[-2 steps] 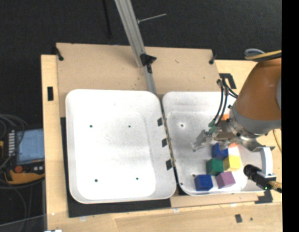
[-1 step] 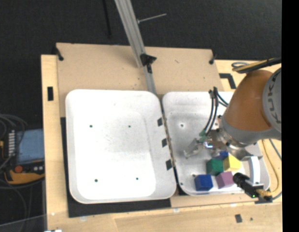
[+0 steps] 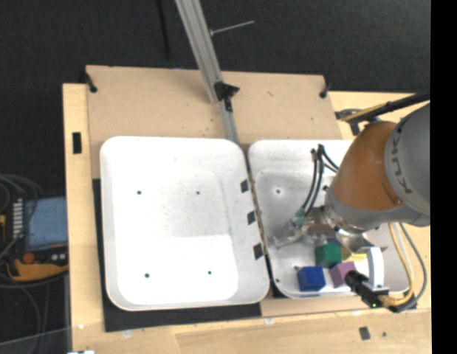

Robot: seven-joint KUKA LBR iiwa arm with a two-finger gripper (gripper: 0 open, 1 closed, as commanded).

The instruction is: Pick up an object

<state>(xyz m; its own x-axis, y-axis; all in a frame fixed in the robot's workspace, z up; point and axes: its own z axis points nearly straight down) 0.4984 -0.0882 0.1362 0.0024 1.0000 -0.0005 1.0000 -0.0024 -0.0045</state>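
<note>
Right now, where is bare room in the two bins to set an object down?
The left bin shows bare white floor from wall to wall. The right bin has a bare patch at its far left corner, beside the shared wall. Its near end is crowded: blue block, green block, purple block, with the arm above.

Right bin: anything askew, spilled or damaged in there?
Nothing stands out. The right bin sits flat beside the left bin. A blue block, green block and purple block cluster at its near edge, under the arm. No spill or visible damage.
</note>
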